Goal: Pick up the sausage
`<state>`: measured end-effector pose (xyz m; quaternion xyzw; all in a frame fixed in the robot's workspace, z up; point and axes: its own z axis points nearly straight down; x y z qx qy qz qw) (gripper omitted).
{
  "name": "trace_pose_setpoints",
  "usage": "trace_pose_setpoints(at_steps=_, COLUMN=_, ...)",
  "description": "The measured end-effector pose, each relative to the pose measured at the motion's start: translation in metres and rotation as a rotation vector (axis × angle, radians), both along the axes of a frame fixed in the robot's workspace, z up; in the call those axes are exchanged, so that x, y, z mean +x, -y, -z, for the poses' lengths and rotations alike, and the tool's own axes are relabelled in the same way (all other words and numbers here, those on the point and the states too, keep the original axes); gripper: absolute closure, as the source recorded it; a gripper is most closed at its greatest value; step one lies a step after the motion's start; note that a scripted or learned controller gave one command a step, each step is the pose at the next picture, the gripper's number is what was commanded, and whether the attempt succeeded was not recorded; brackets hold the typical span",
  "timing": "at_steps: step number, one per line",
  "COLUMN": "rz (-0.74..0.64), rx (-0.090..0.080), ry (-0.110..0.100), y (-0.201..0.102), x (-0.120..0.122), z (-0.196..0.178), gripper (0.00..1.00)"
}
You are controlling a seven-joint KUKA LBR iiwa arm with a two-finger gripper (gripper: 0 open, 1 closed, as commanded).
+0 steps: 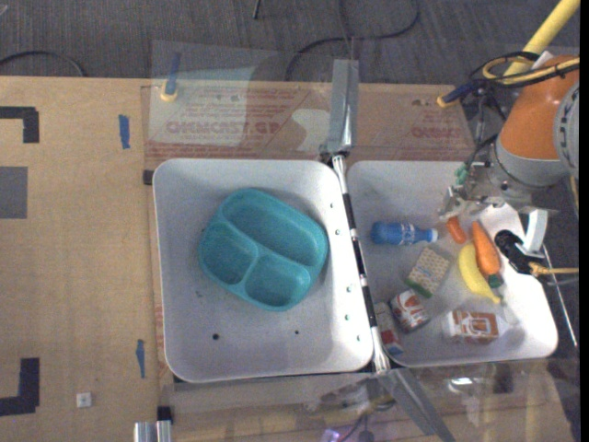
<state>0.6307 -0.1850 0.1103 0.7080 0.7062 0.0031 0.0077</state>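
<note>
Carton (pixel 474 325) sits nearest me, down-right of the blue bottle (pixel 402 235); left bin (pixel 184 339) is left of the bottle, with a teal divided plate (pixel 265 247) in it; right bin (pixel 534 339) holds the bottle; arm (pixel 538 127) is up-right of it; gripper (pixel 467 196) hangs just up-right of the bottle, open or closed I can't tell; banana (pixel 477 276) and carrot (pixel 485 247) lie right of the bottle; sausage (pixel 456 229) lies just right of the bottle's cap, on the bin floor.

Light is even and fairly dim, with a cool cast. The white bins (pixel 184 339) are the brightest areas, without harsh glare. Shadows are soft and short beneath the teal plate (pixel 265 249). The picture is slightly soft and grainy, and the arm (pixel 543 127) looks blurred.
</note>
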Motion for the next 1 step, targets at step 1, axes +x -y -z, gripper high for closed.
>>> trace_pose_setpoints(at_steps=1, rz=0.157, rx=0.007, ry=-0.013, y=-0.0448, x=0.0302, z=-0.1025, gripper=1.0)
